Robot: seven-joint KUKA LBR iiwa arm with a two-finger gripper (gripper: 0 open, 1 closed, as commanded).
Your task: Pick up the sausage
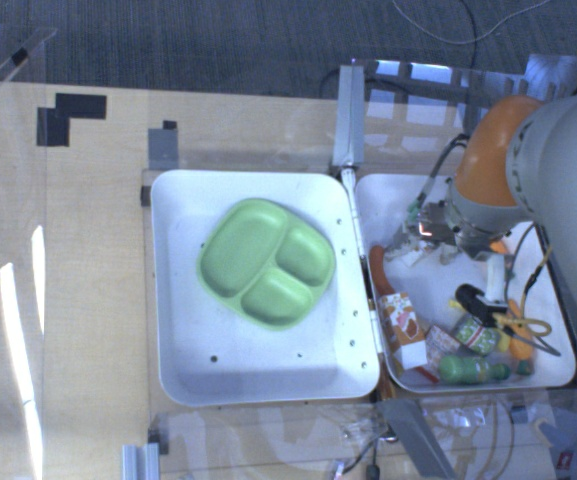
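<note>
We see the sausage (pixel 377 268) lying along the right bin's (pixel 408 190) left wall, hard to straddle there. The gripper (pixel 428 240) hangs over that bin's far middle, apart from it; grip state we cannot tell. Clutter fills the near-right corner; green plate (pixel 266 260) centres the left bin (pixel 183 368).

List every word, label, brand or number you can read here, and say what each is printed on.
None can be read.
Orange-and-white carton in the right bin: printing too blurred.
Small packet beside the green bottle: label too small.
Green tray in the left bin: no markings seen.
</note>
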